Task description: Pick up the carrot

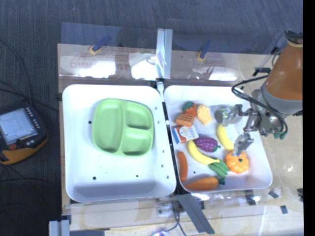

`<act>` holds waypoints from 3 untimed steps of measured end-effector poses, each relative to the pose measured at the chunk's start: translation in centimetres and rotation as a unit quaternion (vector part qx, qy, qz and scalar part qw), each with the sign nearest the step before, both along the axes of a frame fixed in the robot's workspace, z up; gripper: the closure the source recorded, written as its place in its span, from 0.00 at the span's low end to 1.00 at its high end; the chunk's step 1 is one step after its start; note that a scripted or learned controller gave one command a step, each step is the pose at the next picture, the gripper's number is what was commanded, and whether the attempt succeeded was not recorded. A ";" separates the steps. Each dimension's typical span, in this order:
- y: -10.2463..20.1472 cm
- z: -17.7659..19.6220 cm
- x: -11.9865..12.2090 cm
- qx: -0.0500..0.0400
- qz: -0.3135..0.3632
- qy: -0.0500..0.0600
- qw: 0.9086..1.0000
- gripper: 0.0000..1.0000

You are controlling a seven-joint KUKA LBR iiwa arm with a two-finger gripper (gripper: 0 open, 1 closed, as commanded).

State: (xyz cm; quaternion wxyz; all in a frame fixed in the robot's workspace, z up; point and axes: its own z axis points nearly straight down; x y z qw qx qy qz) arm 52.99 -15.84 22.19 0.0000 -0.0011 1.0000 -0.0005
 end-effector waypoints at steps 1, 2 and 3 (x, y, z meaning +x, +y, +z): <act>-5.2 -12.1 -2.1 0.001 0.059 0.002 0.998 0.00; -3.7 -13.0 -3.5 -0.002 -0.037 -0.009 0.999 0.00; -3.7 -12.0 -3.2 -0.004 -0.036 -0.011 0.999 1.00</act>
